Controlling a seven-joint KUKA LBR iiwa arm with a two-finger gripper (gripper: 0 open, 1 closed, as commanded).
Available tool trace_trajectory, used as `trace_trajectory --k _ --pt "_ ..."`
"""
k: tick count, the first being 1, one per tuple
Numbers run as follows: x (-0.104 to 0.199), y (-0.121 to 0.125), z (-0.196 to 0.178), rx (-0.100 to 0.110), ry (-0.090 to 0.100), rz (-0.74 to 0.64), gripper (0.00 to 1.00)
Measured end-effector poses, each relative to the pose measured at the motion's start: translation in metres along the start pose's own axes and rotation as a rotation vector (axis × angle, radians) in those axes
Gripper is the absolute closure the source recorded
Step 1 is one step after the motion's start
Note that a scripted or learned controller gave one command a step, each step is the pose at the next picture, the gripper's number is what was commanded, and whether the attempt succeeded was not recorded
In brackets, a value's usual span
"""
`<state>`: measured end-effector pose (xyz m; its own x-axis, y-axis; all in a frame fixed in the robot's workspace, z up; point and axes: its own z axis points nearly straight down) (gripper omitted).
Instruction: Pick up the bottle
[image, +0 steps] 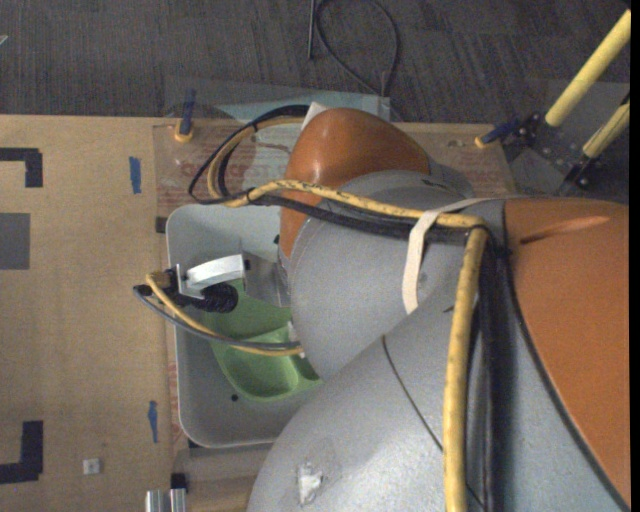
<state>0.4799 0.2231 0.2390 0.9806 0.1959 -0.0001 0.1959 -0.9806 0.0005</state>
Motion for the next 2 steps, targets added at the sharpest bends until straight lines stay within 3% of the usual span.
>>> trace_trajectory --k 1,2 --pt "-0.008 0.051 0.139 0.000 0.009 -0.250 1.00" --pt "0.076 0.015 0.031 0.000 0.001 -0.034 1.00"
